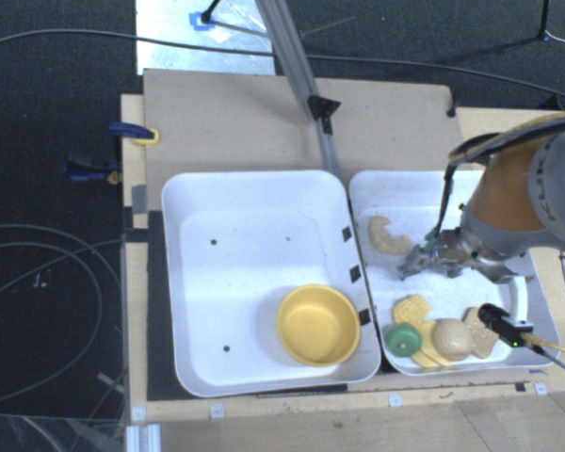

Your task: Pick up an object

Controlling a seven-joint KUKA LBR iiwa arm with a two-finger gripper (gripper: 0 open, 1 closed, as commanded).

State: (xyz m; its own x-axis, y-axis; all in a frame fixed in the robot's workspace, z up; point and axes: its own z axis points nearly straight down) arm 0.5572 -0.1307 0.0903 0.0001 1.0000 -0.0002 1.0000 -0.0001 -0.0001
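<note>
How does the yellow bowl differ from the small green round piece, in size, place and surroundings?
The round yellow plastic bowl is far bigger than the small green round piece. The bowl sits in the left white bin; the green piece lies in the right white bin. The bowl stands alone, while the green piece is crowded against tan and yellow food-like items. Both lie near their bins' front edges.

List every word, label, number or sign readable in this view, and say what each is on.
None can be read. The two white bins, left and right, the yellow bowl, the food-shaped items in the right bin and the arm's orange band carry no legible markings at this resolution.
</note>
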